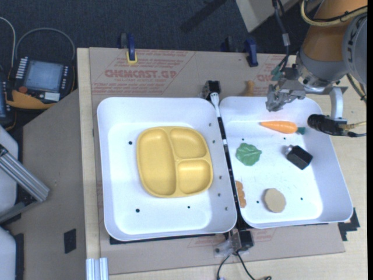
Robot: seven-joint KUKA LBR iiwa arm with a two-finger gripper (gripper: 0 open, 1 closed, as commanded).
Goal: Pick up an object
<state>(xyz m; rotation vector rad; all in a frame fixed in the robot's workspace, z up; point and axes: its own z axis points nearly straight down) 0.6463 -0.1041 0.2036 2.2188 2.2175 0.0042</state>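
The objects for picking lie in the right-hand shallow white bin [326,212]. Nearest the camera is a small orange-brown piece [240,195] hard against that bin's left wall, and just right of it a round tan disc like a biscuit [274,200]. Farther up, a green leafy lump resembling lettuce [248,154] sits left of centre, with a small black block [299,157] well to its right. Beyond them an orange toy carrot with a green tip [280,126] lies crosswise, near the bin's far side.

The left-hand shallow white bin [116,214] holds a yellow plastic plate with three compartments [173,160], lying flat in its middle.

Farthest back, the grey two-finger gripper [275,104] hangs over the far rim of the right bin, just above and left of the carrot and apart from it. Whether its tips are spread or closed cannot be told; nothing is seen between them.
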